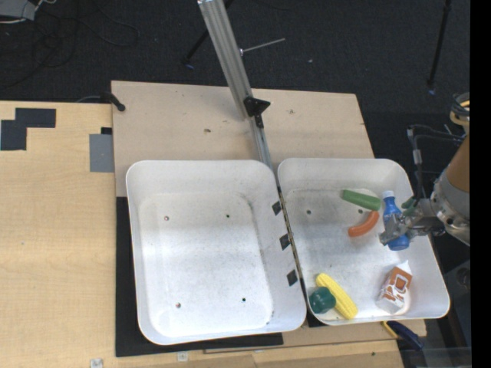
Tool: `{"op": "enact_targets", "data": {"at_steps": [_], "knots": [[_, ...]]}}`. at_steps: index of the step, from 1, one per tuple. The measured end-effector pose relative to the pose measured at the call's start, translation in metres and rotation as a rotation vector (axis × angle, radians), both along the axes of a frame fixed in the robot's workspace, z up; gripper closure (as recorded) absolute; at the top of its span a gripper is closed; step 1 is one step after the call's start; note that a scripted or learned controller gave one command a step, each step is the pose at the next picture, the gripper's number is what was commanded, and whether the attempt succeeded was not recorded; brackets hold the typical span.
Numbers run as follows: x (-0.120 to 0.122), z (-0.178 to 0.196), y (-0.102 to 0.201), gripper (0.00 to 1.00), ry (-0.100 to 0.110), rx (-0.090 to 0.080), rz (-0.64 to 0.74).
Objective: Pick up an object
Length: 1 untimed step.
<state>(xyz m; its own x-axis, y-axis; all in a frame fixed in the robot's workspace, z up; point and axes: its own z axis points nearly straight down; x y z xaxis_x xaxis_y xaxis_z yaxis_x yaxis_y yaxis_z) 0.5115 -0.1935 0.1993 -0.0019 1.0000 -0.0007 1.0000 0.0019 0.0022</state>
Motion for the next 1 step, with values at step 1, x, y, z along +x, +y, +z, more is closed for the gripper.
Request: {"op": "enact_targets", "data": {"at_steps": [1], "knots": [[0.0009, 0.0484, -0.0007, 1.0, -0.001, 0.0, 0.0]]}}
